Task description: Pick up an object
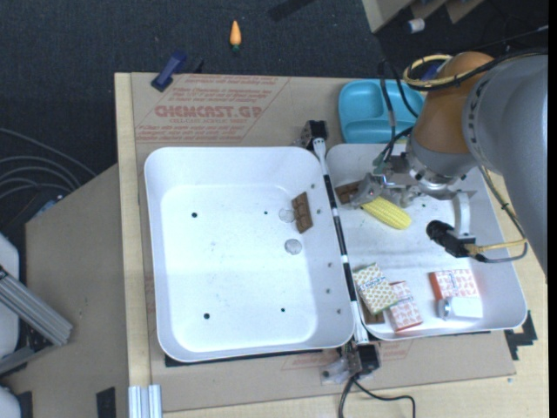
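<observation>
My gripper [389, 187] hangs low over the back of the right bin [496, 233], just above a yellow corn-shaped object [387, 214] that lies on the bin floor. A small brown piece [348, 193] lies just left of the gripper, near the bin's left wall. At the front of this bin lie a patterned packet [373, 286], a reddish packet [404, 310], a red-and-white box [452, 282] and a white block [465, 307].
The left bin [174, 233] holds a brown block [301, 212] near its right wall and two small grey discs [293, 247]. A blue tray [370, 111] sits behind the right bin. The grey arm [513, 111] comes in from the right.
</observation>
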Robot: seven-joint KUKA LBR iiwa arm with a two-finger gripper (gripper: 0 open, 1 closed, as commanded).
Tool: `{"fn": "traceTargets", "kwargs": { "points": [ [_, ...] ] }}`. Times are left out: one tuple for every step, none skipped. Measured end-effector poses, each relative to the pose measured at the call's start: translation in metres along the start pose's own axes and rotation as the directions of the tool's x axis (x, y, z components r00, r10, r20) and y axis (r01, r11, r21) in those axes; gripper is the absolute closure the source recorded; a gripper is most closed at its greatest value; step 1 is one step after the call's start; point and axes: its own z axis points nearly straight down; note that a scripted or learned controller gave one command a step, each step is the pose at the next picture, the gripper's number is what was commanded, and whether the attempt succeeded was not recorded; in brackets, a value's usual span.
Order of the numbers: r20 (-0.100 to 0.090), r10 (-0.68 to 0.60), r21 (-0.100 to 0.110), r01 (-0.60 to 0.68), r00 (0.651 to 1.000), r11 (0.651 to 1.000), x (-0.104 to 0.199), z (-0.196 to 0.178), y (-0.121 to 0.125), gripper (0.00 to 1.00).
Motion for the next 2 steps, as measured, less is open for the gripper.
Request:
{"fn": "traceTargets", "kwargs": {
  "points": [
    [0.001, 0.001, -0.002, -0.001, 1.0, 1.0, 0.0, -0.01, 0.0, 1.0],
    [-0.001, 0.0, 0.003, 0.0, 1.0, 1.0, 0.056, -0.1, -0.089, 1.0]
  ]
}}
